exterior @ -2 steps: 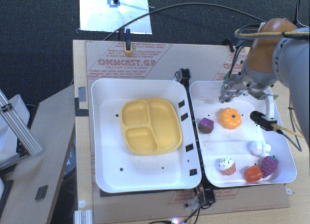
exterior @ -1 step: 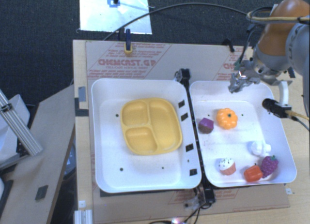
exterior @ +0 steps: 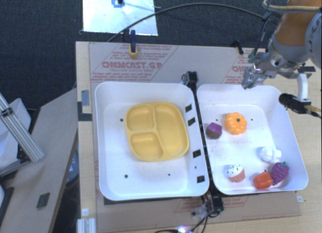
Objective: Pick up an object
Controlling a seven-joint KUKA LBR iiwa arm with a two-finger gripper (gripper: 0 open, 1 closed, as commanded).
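1. Objects for picking lie in the right bin, all below the gripper in our view: an orange pumpkin is the nearest, just down from it, and a purple block sits beside the pumpkin toward the divider.
2. Farther from the gripper, along the bin's near side, we see a white piece, a purple grape bunch, an orange-red pepper touching the grapes, and a small cupcake.
3. Well to the gripper's left, the left bin carries a yellow divided tray lying flat.
4. Nothing stands between the gripper and the pumpkin; the bin floor below it is bare white.
5. A black fixture juts in at the bin's right rim, just right of and below the gripper.
6. We see the arm coming in from the upper right, its orange band above the wrist, the wrist angled down and leftward.
7. The gripper hangs at the bin's far rim, over the edge rather than over any object.
8. Whether it is spread or pressed together, we cannot tell; we see nothing pinched in it.
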